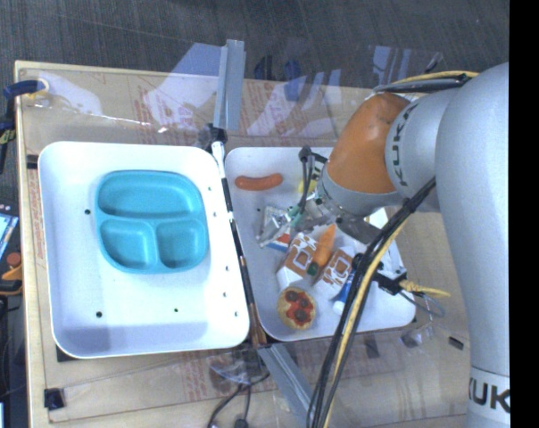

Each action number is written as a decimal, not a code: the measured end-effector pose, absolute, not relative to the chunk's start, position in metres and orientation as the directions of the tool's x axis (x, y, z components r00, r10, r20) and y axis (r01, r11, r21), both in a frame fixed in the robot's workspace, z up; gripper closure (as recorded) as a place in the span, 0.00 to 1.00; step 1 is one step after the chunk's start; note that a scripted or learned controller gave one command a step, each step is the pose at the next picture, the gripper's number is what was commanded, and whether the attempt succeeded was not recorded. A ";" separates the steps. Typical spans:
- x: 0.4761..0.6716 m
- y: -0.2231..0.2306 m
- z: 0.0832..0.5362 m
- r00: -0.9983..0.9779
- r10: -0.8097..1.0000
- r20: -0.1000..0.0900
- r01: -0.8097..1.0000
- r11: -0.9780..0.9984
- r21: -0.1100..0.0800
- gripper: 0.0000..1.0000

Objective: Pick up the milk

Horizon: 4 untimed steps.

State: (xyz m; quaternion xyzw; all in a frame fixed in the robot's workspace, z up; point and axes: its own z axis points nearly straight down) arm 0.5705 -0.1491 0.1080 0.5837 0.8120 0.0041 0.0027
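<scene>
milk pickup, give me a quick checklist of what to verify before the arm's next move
1. Milk located: cannot tell. No item in the right bin clearly reads as a milk carton; the arm covers part of the pile.
2. Gripper over the right bin: ok, it sits low among the items.
3. Something between its fingers: cannot tell, the wrist hides them.
4. Clutter around the gripper: not ok. The carrot, waffles and a silvery wrapper crowd it.
5. Sausage and small pizza lie apart from the gripper: ok.
6. Blue divided tray in the left bin: ok.
</scene>
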 end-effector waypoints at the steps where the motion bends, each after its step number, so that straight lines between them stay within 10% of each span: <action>1: 0.596 -0.124 0.095 -0.341 0.940 -0.004 0.940 0.341 0.005 0.00; 2: 0.597 -0.125 0.105 -0.344 0.939 -0.006 0.939 0.344 0.004 1.00; 3: 0.563 -0.130 0.090 -0.384 0.924 0.003 0.923 0.384 -0.004 1.00; 4: 0.563 -0.130 0.090 -0.384 0.924 0.002 0.924 0.384 -0.004 0.00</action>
